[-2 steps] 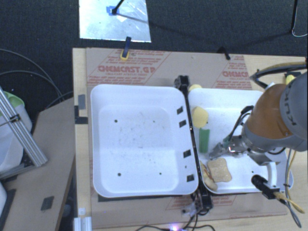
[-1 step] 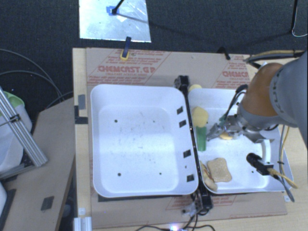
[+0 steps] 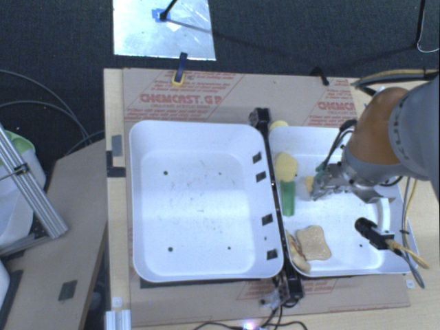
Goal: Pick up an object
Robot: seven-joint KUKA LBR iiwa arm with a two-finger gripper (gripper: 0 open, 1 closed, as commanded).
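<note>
In the right bin [image 3: 344, 263] lie a yellow lemon-like object [image 3: 286, 165], a green cylinder [image 3: 287, 197] just below it, and a tan bread-slice toy [image 3: 313, 243] near the front left corner. A small yellow piece [image 3: 309, 183] rests just left of my gripper. My gripper [image 3: 319, 186] is low in the middle of that bin, right of the green cylinder. Its fingers are too small and dark to read.
The left bin [image 3: 148, 267] sits beside the right one, with a black divider [image 3: 273, 205] between them. A pale yellow ball [image 3: 278, 125] rests at the right bin's far left corner. Brown cardboard [image 3: 206, 95] lies under both bins.
</note>
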